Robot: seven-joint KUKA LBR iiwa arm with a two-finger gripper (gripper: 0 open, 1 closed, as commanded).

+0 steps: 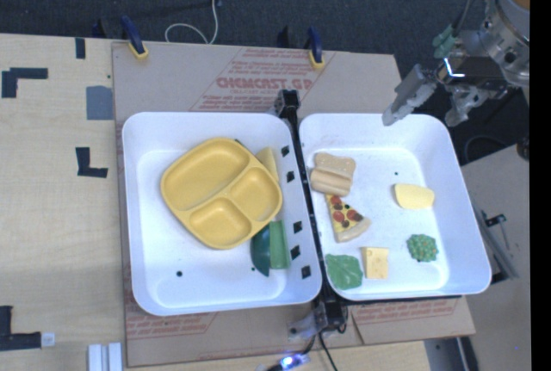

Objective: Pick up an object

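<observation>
cardboard sheet (258, 81) under bins | red print | reads roughly "CHEMCAST GP" | rest illegible

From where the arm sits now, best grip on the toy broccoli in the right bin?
Come straight down on the toy broccoli and close across its bumpy crown. It looks compact and roundish and sits apart from the cheese square and the bin wall, so either finger axis likely fits. The gripper is above the bin's far edge.

Even, fairly bright overhead light falls on the two white bins (138, 188), which verge on overexposed but keep their detail. Shadows are soft and short, pooling under the yellow tray (222, 191). The dark backdrop stays murky. The gripper (426, 98) at upper right is slightly soft; the overall picture is mildly grainy.
</observation>
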